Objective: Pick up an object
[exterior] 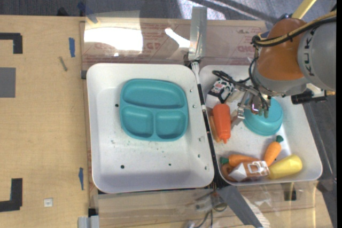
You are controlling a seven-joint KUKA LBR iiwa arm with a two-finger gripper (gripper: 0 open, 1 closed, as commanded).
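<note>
A pale wooden worktop (43, 131) with black corner marks stands over a dark grey carpeted floor and carries two shallow white bins side by side. The left bin (101, 168) holds a teal divided plate (154, 109), lying flat near the bin's middle, with a few dark specks scattered on the white floor around it. The right bin (310, 141) is crowded. A small black-and-white item (219, 87) sits near its far left corner; I cannot tell what it is. An orange carrot (222, 122) lies along the bin's left wall, and a teal bowl (265, 120) sits near the middle. Along the near edge are a small carrot with a green top (272, 151), a yellow squash-like piece (286, 167) at the near right corner, and an orange-and-white packet (248, 169) beside another orange piece. The grey arm with its orange band (278, 59) reaches in over the far right of this bin, and the gripper (251, 107) hangs low between the orange carrot and the teal bowl, just at the bowl's left rim. Whether its metal parts are open or closed cannot be told, and nothing can be seen held in them.
</note>
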